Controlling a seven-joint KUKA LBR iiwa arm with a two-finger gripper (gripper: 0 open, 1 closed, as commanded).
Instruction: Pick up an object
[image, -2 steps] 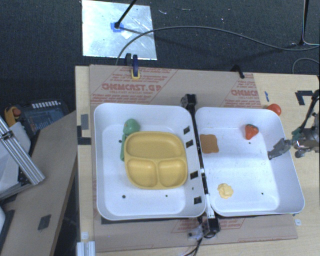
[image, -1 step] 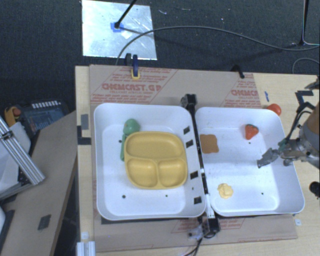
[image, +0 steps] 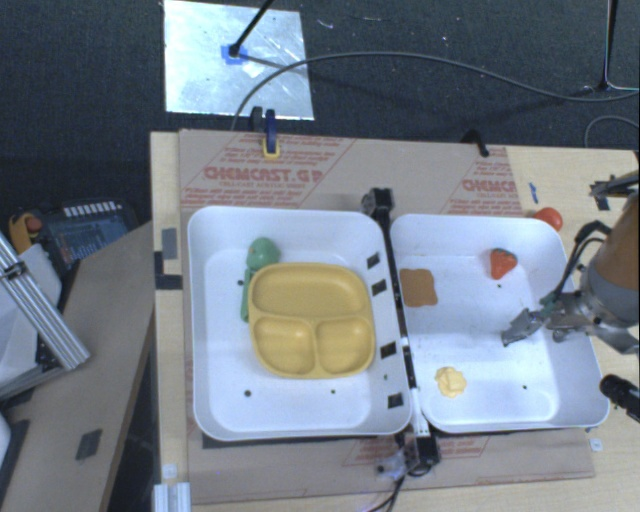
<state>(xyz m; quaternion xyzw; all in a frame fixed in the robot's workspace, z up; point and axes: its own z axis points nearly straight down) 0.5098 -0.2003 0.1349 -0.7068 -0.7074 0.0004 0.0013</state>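
The right bin (image: 470, 410) holds three loose objects: a brown flat square (image: 418, 288) near its left wall, a red-orange piece (image: 502, 263) at the back right, and a small yellow lump (image: 451, 381) near the front. My gripper (image: 545, 330) hangs over the right side of this bin, to the right of the yellow lump and below the red-orange piece. It is open, with nothing between its fingers. In the left bin (image: 215, 400) lie a yellow divided plate (image: 310, 320) and a green object (image: 260, 255) partly tucked behind it.
A black divider with clips (image: 390, 300) runs between the two bins. The arm's grey body (image: 615, 270) rises at the right edge. A small orange thing (image: 547, 216) lies outside the right bin's back corner. Cables cross the dark floor behind the bench.
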